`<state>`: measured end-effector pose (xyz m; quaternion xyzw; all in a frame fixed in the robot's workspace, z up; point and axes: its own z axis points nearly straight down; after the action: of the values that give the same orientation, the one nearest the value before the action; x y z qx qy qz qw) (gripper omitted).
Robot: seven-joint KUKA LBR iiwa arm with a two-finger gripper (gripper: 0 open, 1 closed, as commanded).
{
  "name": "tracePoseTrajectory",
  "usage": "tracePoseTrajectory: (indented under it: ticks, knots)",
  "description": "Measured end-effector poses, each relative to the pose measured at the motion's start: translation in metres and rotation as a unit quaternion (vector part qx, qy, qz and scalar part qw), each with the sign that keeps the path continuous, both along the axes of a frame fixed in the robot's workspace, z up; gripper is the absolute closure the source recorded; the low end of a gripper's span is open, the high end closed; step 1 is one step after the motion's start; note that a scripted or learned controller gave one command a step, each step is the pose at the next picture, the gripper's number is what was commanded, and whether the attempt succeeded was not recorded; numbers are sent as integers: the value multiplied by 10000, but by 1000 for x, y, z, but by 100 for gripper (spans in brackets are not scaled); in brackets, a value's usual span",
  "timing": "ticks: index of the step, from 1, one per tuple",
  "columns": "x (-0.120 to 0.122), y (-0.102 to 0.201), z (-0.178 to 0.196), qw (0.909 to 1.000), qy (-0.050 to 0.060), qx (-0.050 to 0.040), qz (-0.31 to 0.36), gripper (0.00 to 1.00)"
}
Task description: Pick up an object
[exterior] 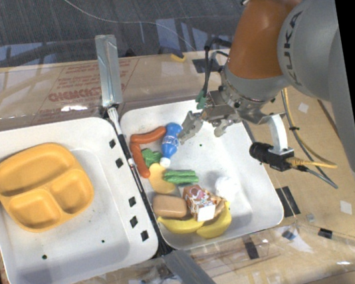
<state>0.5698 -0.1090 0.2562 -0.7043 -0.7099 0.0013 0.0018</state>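
Observation:
My gripper hangs over the upper middle of the right bin, its two fingers spread open with nothing between them. Just to its left lies a blue bottle, close to the left fingertip. A curved orange sausage runs along the bin's top left corner. Below it are a small green piece, a green pepper and a pale yellow fruit. At the bin's front sit a brown bun, a printed snack packet and a banana.
The left bin holds a yellow divided plate. A metal bar stands behind the seam between the bins. A small white object lies near the right bin's middle. The grey arm covers the bench's back right.

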Motion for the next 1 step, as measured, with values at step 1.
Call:
tracePoseTrajectory:
  ticks: [1]
  knots:
    - [55, 26, -68, 9981, 14, 4, 615, 0]
